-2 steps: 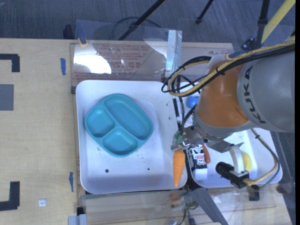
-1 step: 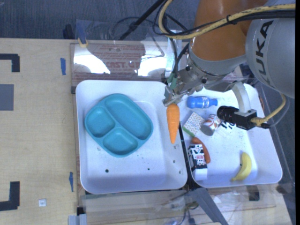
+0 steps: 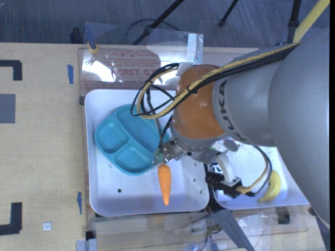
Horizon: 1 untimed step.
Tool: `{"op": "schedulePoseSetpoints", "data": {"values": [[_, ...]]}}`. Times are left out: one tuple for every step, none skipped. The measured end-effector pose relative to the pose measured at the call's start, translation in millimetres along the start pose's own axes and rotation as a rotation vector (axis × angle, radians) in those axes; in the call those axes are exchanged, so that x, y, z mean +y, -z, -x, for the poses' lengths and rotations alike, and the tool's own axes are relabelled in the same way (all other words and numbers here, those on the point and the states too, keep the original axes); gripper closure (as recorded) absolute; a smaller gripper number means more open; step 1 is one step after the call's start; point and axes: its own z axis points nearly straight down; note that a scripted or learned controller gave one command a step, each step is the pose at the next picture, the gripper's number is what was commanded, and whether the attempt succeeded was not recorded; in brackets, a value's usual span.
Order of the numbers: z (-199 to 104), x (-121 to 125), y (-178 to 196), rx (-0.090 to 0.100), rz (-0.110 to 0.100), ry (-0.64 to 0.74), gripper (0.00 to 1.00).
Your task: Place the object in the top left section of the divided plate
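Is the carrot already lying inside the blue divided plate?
No, the carrot lies on the white bin floor, beside the plate.

Two bins side by side on the desk, arm reaching in from the right.

The divided plate point(image 3: 125, 143) lies in the left bin point(image 3: 99, 192), toward its left and back part. The carrot point(image 3: 165, 184) lies in the same bin, just off the plate's front right edge, near the bin's front right corner. The arm point(image 3: 246, 103) overhangs the left bin's right side and much of the right bin point(image 3: 293, 195).
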Motion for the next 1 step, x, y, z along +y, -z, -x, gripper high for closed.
{"op": "schedulePoseSetpoints", "data": {"values": [[-50.1,2.0,-69.9,0.002,0.012,-0.565,1.0]]}}
